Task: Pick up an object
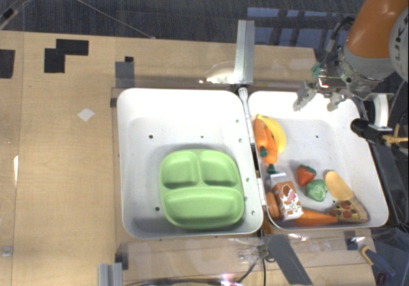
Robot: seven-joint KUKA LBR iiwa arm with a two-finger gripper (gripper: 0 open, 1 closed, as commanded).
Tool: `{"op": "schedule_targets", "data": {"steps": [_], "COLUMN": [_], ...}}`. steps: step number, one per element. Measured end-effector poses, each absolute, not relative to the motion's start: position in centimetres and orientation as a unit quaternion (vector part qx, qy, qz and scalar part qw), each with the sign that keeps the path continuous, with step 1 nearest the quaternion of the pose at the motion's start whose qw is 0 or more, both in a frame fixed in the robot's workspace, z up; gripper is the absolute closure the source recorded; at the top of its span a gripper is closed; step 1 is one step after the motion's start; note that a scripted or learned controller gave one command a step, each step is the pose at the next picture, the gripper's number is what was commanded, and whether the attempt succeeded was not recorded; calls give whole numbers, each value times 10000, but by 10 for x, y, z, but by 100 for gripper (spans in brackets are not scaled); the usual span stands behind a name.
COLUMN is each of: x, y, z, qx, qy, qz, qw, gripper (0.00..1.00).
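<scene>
Near the front of the desk (57, 170), the left bin (137, 125) holds a green tray (201, 188) with three parts, and the right bin (367, 170) holds toy food: a carrot (316, 218), a pizza slice (348, 211), a little carton (289, 200), a strawberry (305, 173) and a green lump (317, 190). Farther back, by the wall between the bins, a banana (275, 131) lies touching an orange thing (262, 136). At the far edge of the right bin the claw (317, 98) hangs wide open with nothing between its fingers, well apart from the food.
</scene>
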State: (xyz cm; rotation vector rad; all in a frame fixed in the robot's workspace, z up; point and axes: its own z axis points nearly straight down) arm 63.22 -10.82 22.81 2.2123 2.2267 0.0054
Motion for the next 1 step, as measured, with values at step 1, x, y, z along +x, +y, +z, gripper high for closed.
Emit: {"op": "schedule_targets", "data": {"steps": [1], "x": [593], "y": [-91], "z": [109], "qx": [6992], "qy": [7149], "qz": [10], "qw": [7], "gripper": [0]}}
